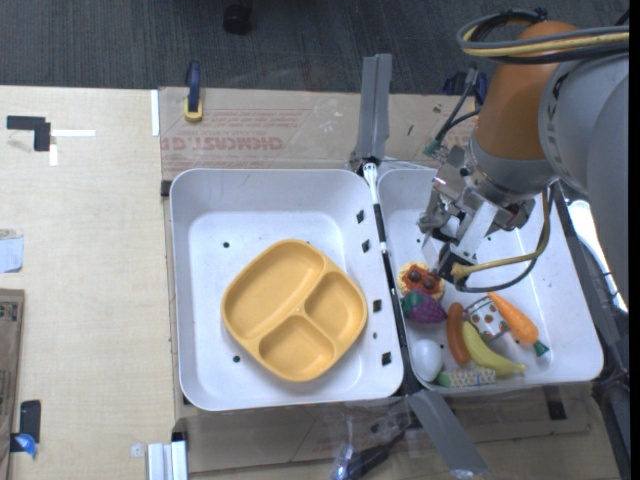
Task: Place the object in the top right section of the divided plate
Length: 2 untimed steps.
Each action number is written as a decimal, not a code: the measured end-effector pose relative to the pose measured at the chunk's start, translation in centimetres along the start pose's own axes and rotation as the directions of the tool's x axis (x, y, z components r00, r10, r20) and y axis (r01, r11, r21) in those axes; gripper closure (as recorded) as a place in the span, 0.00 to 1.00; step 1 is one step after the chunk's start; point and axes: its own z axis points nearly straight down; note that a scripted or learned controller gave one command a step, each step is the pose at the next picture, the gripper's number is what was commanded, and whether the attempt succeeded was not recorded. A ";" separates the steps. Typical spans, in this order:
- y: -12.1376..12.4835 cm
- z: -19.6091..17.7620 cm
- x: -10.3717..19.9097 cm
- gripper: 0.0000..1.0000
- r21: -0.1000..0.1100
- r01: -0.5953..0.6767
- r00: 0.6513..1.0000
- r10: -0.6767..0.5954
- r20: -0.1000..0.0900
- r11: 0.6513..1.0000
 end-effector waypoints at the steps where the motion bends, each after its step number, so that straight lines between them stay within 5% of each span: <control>1: -10.5 0.8 0.3 1.00 0.000 0.215 0.977 -0.215 0.001 0.977; 2: -12.6 2.7 2.8 1.00 0.000 0.276 0.961 -0.276 0.002 0.961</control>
